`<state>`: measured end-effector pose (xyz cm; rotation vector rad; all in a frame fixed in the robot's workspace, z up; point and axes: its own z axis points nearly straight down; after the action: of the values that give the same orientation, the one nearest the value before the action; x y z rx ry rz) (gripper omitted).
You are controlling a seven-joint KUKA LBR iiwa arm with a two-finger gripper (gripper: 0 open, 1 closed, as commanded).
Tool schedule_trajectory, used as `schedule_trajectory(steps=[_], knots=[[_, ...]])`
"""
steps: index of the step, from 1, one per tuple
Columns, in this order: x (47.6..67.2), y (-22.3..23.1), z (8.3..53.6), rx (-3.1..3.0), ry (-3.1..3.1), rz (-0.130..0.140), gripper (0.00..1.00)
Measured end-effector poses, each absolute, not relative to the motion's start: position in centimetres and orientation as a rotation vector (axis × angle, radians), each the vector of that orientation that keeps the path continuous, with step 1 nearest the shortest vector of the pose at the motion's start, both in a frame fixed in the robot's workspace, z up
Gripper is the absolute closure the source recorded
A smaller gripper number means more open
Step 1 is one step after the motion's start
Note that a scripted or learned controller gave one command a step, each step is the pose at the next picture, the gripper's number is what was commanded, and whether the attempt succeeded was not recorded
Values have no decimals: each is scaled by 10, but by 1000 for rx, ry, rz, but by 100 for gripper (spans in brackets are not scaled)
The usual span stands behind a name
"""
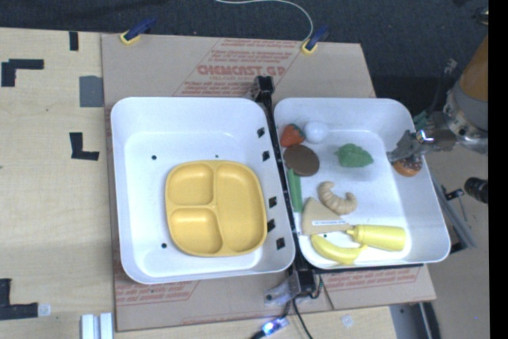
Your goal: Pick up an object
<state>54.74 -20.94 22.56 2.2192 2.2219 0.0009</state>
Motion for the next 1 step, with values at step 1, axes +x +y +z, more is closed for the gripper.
schedule_trajectory(steps=[1], knots=[[552,-153,215,2216,2230,-1,100]])
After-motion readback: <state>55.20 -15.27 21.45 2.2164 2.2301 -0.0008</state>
